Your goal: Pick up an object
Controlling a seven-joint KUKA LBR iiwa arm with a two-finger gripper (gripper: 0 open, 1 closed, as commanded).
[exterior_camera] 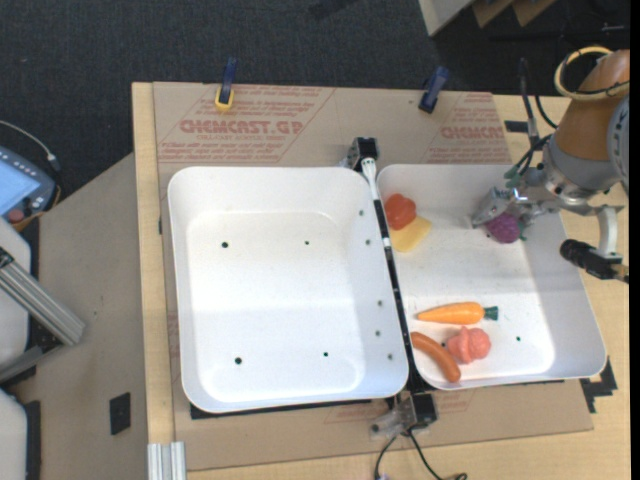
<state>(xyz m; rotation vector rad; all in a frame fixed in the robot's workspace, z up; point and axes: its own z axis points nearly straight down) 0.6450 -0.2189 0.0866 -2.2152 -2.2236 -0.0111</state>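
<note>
Camera view: the gripper [507, 211] is set low in the right bin [570, 343], its fingers closed around a purple object [505, 229] resting near the bin floor. Lifting is judged still to be done.

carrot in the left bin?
No, the carrot lies in the right bin, near its front beside the sausage.
</note>
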